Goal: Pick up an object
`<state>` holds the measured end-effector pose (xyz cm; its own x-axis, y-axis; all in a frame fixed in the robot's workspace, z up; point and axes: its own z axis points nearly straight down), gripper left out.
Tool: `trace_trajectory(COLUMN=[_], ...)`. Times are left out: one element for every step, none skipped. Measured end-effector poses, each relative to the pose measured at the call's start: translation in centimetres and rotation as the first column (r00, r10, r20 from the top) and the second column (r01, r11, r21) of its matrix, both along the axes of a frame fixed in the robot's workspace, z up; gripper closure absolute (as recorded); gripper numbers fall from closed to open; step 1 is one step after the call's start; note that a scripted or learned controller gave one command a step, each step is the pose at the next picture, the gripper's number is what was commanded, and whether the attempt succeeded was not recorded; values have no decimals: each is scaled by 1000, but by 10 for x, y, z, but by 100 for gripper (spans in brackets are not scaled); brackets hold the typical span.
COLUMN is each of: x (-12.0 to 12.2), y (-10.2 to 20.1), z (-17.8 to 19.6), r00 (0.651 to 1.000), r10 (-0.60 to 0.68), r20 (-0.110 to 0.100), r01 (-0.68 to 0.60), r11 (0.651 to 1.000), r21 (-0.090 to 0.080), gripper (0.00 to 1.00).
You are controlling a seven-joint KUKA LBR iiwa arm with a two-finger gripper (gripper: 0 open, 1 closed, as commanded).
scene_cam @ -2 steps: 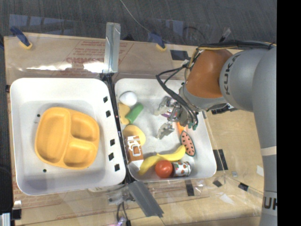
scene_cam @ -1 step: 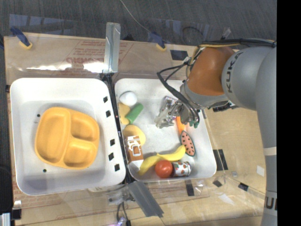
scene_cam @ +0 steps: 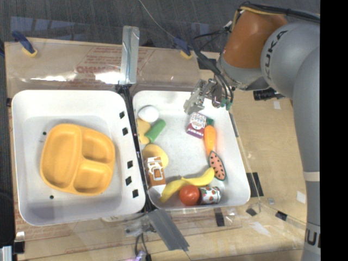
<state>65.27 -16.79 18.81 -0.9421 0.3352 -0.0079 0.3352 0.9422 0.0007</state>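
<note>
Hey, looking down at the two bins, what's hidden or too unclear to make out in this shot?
- Gripper, camera view: small and cluttered against the right bin wall, so its finger state is unreadable.
- Purple packet: label too small to read.
- Tomato and can: partly covered by the banana.
- Arm: cut off at the right edge.

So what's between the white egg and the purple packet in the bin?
In the camera view, a green cylinder lies a bit below the line from the white egg to the purple packet; the rest is bare bin floor.

Dark carpet (scene_cam: 81,4) beyond wooden bench (scene_cam: 266,145)
</note>
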Motion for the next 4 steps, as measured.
trace_trajectory(x=[-24, -23, -36, -40], y=[-14, -14, -38, -18], z=[-59, -58, -95, -96], r00=[916, 916, 862, 829], r10=[401, 401, 506, 559], r20=[-9, -7, -8, -9], r01=[-401, -401, -506, -559], r11=[916, 916, 862, 829], r21=[3, 2, 2, 5], gripper=[100, 0, 0, 0])
